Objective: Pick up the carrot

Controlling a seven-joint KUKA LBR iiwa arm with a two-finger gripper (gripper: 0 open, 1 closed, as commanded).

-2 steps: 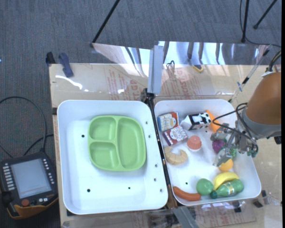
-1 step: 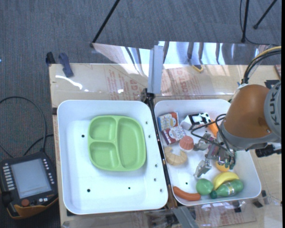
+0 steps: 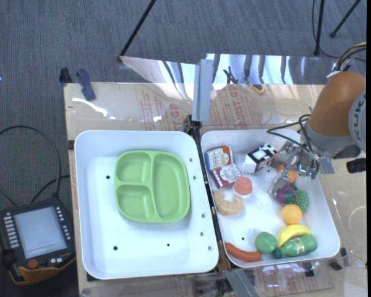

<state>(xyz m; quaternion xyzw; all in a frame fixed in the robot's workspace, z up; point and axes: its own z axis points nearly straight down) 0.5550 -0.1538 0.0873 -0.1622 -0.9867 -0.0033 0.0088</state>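
A long orange-red piece that looks like the carrot (image 3: 243,252) lies flat near the front edge of the right bin (image 3: 324,203), next to a green round fruit (image 3: 266,241). My gripper (image 3: 284,175) is low over the bin's right middle, well behind the carrot. It sits just above a purple piece (image 3: 285,194) and a knobbly green piece (image 3: 301,200). A small orange bit (image 3: 290,177) shows right at the gripper; I cannot make out what it is or whether it is held.
The right bin also holds a small carton (image 3: 218,158), a black-and-white toy (image 3: 260,155), a pink round piece (image 3: 243,185), a pastry (image 3: 229,203), an orange (image 3: 291,214), a banana (image 3: 294,232) and a green bottle (image 3: 298,247). A green divided plate (image 3: 153,185) lies in the left bin (image 3: 93,228).
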